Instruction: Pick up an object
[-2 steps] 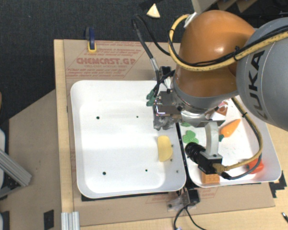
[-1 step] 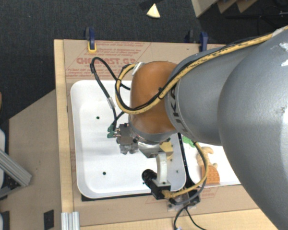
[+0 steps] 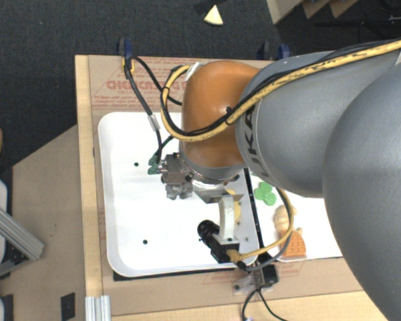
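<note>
Left bin [image 3: 117, 199]: mostly bare white floor. I see two dark specks, one at 9 o'clock and one toward 7 o'clock, too small to name.

The gripper [image 3: 176, 184] hangs over the middle of that bin, under the orange band [image 3: 210, 112] of the arm [image 3: 307, 112]. The wrist body hides the working end, so I cannot tell how far open it is or whether it has hold of anything. A small green bit [image 3: 152, 168] sits at its 9 o'clock, just beside it; it could be an object or cable hardware, I can't say which. A black block [image 3: 210, 236] hangs at the gripper's 5 o'clock and looks like part of the tool mount.

Right bin [image 3: 315, 229]: the candidate objects are here, peeking out beside the arm. From the gripper, a green object [image 3: 264, 194] is at 3 o'clock, a tan object [image 3: 281, 216] at 4 o'clock just beside the green one, and an orange object [image 3: 294, 246] further toward 5 o'clock near the front rim.

My judgement on the step: approach or descent over the left bin, with no grasp confirmed.

For the next move, if the green bit is the target, I'd shift toward 9 o'clock and then close. Otherwise I'd lift clear, cross the divider to the right bin, centre over one piece and go down without clipping its neighbour.
</note>
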You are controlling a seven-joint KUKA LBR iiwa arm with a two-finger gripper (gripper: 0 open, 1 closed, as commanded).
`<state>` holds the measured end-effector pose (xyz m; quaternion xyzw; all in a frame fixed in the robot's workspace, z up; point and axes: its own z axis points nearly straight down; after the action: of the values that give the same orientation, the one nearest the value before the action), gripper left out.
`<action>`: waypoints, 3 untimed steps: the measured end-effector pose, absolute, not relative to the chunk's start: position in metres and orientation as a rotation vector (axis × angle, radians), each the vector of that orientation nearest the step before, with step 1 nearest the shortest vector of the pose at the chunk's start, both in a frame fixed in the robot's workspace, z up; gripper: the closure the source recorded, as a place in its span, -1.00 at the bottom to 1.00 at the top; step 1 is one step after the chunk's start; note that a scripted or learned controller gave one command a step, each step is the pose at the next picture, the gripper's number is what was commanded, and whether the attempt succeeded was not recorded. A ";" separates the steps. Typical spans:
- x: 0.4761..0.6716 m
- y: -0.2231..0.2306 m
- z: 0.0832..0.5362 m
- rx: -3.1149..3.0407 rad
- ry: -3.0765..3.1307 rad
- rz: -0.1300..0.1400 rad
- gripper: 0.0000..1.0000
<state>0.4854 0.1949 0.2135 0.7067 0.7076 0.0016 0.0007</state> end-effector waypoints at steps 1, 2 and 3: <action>0.485 0.226 0.188 2.221 2.227 -0.005 1.00; 0.478 0.224 0.195 2.224 2.222 -0.004 1.00; 0.479 0.224 0.194 2.224 2.221 -0.003 1.00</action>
<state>0.4787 0.2240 0.1938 0.7076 0.7066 -0.0010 -0.0009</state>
